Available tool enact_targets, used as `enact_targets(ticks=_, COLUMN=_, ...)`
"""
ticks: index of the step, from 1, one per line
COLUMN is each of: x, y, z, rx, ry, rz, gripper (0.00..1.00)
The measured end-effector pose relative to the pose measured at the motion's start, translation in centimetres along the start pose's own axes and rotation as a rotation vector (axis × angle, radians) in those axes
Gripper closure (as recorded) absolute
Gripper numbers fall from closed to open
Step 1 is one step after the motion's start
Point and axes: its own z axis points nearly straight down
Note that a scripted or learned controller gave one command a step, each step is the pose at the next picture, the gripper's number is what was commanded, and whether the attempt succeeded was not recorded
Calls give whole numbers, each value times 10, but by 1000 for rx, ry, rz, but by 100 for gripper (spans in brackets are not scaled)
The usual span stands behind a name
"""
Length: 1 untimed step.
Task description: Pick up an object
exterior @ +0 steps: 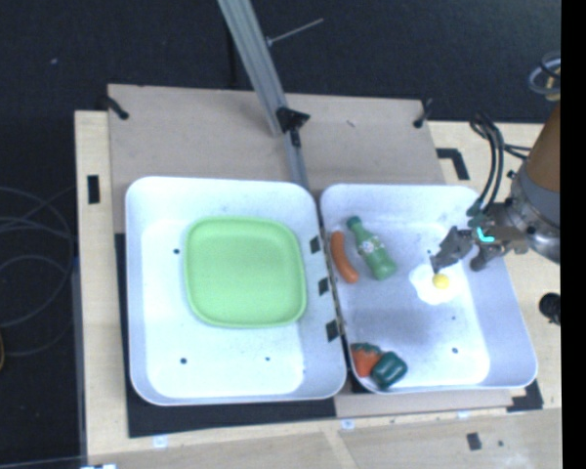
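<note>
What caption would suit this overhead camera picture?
Gripper poised over a toy fried egg in the right bin; green plate in the left bin.

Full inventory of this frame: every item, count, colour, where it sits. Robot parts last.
Bins: two, white, side by side on the bench.
Plate: one, light green, middle of the left bin.
Bottle: one, green, right bin, upper left part.
Sausage: one, orange, right bin, just left of the bottle.
Fried egg: one, white with a yellow yolk, right bin, right of centre.
Carrot: one, orange, right bin, near-left corner.
Green item: one, dark green, touching the carrot; type unclear.
Arm: one, grey, entering from the right.
Tool: one, dark, above the egg.
</note>
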Motion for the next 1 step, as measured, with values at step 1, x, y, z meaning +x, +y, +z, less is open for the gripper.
enact_targets(ticks=1, x=0, y=0, z=0, rx=0, ry=0, rz=0, gripper=0)
